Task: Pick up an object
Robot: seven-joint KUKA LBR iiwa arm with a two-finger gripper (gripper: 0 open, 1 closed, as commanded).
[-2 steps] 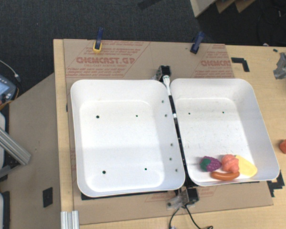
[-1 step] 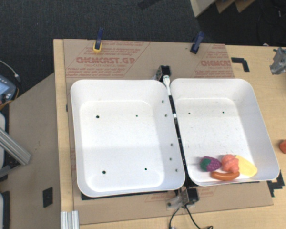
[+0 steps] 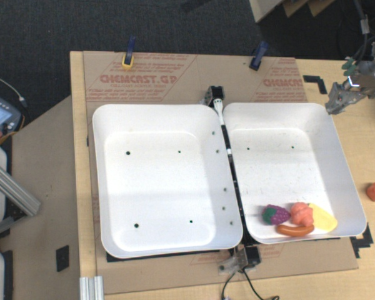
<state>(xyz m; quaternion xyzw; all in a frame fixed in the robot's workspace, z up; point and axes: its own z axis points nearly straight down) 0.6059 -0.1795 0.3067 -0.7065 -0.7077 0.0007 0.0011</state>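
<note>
**Toy food clustered at 5 o'clock, pick not yet begun**

Toy food is what the task turns on, and all of it is gathered in the right bin (image 3: pixel 287 130), at that bin's 5 o'clock corner. Four pieces are counted there: one purple grape bunch (image 3: pixel 275 214), one orange-red lumpy piece (image 3: pixel 302 214) just beside it, one yellow piece (image 3: pixel 325 219) touching the lumpy one on its 3 o'clock side, and one orange sausage-shaped piece (image 3: pixel 295 230) lying along the rim below them. One more orange item (image 3: pixel 374 192) is seen on the table (image 3: pixel 81 167), outside the bins, at 3 o'clock. Two bins are counted; the left bin (image 3: pixel 156 174) carries nothing.

The tool (image 3: pixel 344 92) is seen at 2 o'clock, beyond the right bin's far corner and well apart from the pieces. Whether it is apart or together cannot be told. Nothing is seen held.

The step in hand is judged to be the approach. A travel toward 5 o'clock is called for next, then a descent over one piece; the grape bunch, at the cluster's edge, looks least crowded.
</note>
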